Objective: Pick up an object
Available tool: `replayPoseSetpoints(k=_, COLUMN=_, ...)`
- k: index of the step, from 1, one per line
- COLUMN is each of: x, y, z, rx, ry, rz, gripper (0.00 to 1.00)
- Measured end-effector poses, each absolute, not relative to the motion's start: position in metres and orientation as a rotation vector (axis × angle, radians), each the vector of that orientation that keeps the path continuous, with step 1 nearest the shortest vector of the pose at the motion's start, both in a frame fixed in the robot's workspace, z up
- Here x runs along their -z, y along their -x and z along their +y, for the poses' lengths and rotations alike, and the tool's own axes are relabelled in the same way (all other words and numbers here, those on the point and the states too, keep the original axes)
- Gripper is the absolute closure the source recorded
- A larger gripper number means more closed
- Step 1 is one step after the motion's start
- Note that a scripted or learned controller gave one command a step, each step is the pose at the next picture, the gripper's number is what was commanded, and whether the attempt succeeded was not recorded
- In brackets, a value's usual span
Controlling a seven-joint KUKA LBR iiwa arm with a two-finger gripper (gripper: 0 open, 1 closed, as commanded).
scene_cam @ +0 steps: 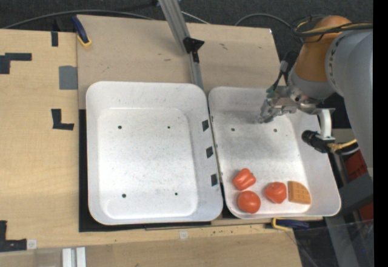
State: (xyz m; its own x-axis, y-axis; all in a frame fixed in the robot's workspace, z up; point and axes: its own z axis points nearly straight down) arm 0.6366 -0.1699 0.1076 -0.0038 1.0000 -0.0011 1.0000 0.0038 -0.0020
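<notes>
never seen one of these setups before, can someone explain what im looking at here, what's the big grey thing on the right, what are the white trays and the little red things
The big grey thing with the orange band is a robot arm reaching in from the right. At its tip is a small two-finger gripper, its hand, which sits low over the far end of the right bin. Nothing can be seen between its fingers, and the picture is too small to tell if they are open or shut.

The picture comes from one fixed camera above the bench, looking down at a slant.

The two white trays are shallow bins side by side; the left bin sits next to the right one. At the near end of the right bin lie toy foods: a red pepper, a red tomato, another red piece and a tan waffle-like square. The arm's job is to pick one up.
</notes>
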Motion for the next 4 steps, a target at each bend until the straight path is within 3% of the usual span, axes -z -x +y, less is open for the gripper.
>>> replayPoseSetpoints(k=3, x=-0.268, y=-0.624, z=-0.167, rx=0.005, ry=2.223, rz=-2.227, gripper=1.0)
replayPoseSetpoints(k=4, x=-0.283, y=-0.625, z=-0.167, rx=0.001, ry=2.22, rz=-2.224, gripper=1.0)
